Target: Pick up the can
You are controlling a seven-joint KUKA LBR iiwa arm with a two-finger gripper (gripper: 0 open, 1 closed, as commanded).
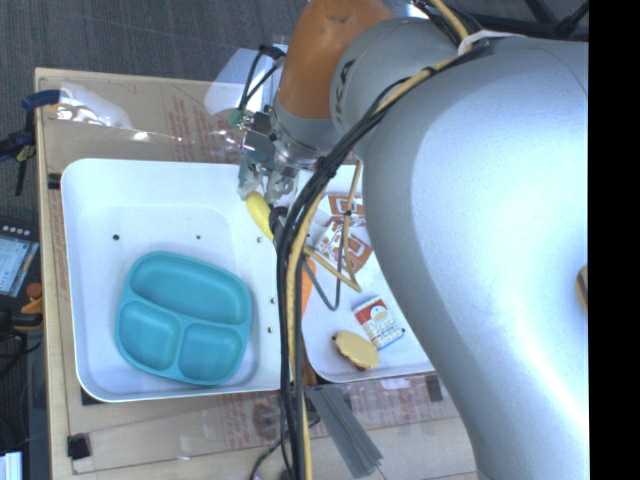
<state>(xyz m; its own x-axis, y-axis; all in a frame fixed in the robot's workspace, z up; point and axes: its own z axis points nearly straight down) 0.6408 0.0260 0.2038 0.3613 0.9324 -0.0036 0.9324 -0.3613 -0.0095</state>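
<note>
The grey arm (480,218) with its orange band (320,48) reached in from the counter's right side and covered most of the right-hand shallow white bin (330,373). Its tool (262,190) hung low over the far right corner of the left-hand shallow white bin (90,268), close to the wall where the two bins met. How far the tool was open could not be told, nor whether it had hold of anything. Just below it, a small yellow elongated object (260,214) lay against that wall.

Where the can lay could not be told with any certainty. The item closest to a can in shape was a squat, round tan object (356,349), with a flat pale top and a short side wall. It sat at the near edge of the right-hand bin, towards the counter's front and well apart from the tool. Just beside it lay a small red-and-white carton (378,322). Farther back, an orange-and-white printed package (345,236) was partly hidden by black and yellow cables (293,298) hanging from the arm.

A light blue plastic plate with three compartments (185,316) rested flat in the left-hand bin, towards the counter's front left corner.
</note>
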